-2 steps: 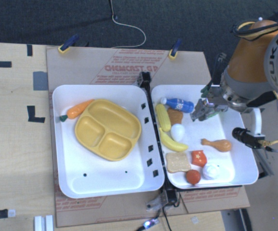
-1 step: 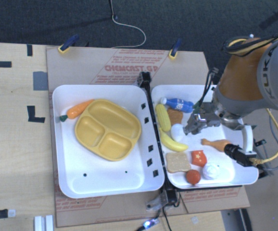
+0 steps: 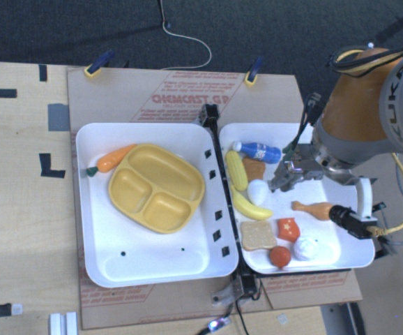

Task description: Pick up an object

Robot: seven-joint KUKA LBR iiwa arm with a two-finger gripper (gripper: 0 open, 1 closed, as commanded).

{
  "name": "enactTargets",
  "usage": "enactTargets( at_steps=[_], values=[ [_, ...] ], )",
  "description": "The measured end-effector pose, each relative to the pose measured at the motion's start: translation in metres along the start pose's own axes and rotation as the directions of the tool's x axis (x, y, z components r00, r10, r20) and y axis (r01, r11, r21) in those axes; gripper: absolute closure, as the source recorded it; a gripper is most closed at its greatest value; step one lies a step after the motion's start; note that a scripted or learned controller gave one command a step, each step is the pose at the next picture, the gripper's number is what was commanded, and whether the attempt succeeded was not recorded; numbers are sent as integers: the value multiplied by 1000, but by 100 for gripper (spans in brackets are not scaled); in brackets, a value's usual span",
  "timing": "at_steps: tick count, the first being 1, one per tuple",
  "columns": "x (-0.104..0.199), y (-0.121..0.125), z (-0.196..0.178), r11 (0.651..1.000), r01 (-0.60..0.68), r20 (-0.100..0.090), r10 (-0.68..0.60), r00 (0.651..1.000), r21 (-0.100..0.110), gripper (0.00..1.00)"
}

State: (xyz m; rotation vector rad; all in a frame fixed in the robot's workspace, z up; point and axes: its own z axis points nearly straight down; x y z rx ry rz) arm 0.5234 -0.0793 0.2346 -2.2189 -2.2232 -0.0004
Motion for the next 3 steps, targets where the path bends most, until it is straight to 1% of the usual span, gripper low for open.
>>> enactTargets(
  at_steps=[1, 2, 3],
  values=[
    [-3, 1, 21, 1000, -1, 1, 1, 1000, 5, 100],
    [-8, 3, 14, 1000, 0, 0, 0, 1000, 1, 100],
    [5, 11, 7, 1000, 1, 0, -1, 1000, 1, 100]
  ],
)
